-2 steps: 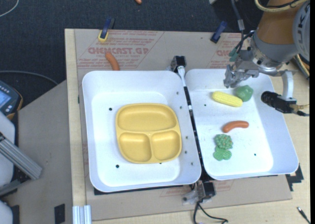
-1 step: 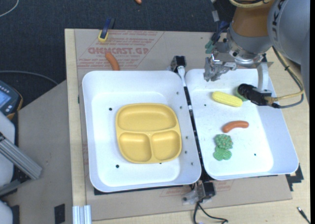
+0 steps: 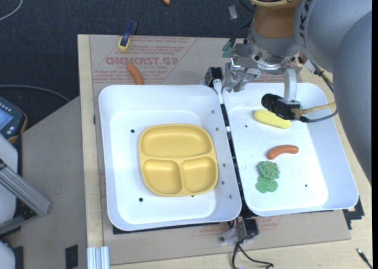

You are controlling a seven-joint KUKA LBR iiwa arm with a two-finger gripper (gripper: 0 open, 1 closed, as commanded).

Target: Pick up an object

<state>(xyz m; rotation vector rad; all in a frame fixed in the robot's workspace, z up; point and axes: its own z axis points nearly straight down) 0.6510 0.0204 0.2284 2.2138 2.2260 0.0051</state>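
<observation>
From here the grey arm's two-finger gripper [image 3: 236,80] hangs over the back edge of the right white bin [image 3: 331,170]; whether it is spread or closed I cannot tell. In that bin lie a yellow corn cob [image 3: 272,119], an orange sausage [image 3: 282,151] and green broccoli [image 3: 267,177]. The left white bin [image 3: 115,143] holds a yellow three-section plastic tray [image 3: 177,158]
</observation>
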